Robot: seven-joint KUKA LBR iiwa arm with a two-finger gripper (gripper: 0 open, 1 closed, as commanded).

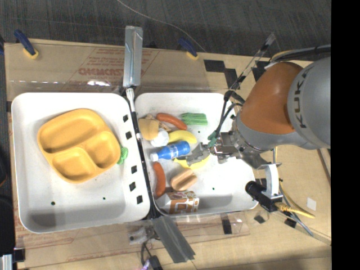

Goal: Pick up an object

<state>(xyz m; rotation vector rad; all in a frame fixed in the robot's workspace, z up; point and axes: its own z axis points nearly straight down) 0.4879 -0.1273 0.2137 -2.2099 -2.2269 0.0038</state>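
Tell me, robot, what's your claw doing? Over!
Claw down in right bin, at the banana. Grip unconfirmed. Blue bottle and hot dog crowd close.

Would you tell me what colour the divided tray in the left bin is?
The divided tray is yellow-orange, seen plainly in the camera view.

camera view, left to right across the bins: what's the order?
Yellow tray → green piece at its right edge → divider between bins → sausage → blue bottle → green block → gripper → arm's orange band.
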